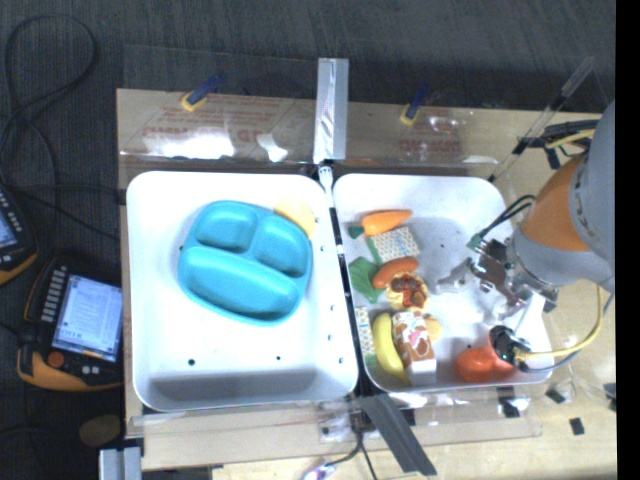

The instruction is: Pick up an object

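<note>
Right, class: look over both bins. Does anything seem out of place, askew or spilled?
Nothing looks spilled or broken. The blue divided plate lies at a slant in the left bin, with a yellow piece poking out behind it. In the right bin, the toy foods crowd the left side in a loose heap.

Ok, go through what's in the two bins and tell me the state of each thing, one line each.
Blue tray: upside down in the left bin, lying flat.
Carrot: lying on its side, top of the right bin.
Banana: lying flat at the right bin's near-left side.
Red tomato: resting in the right bin's near corner, under the wrist.
Gripper: low over the right bin, not on any item.
</note>
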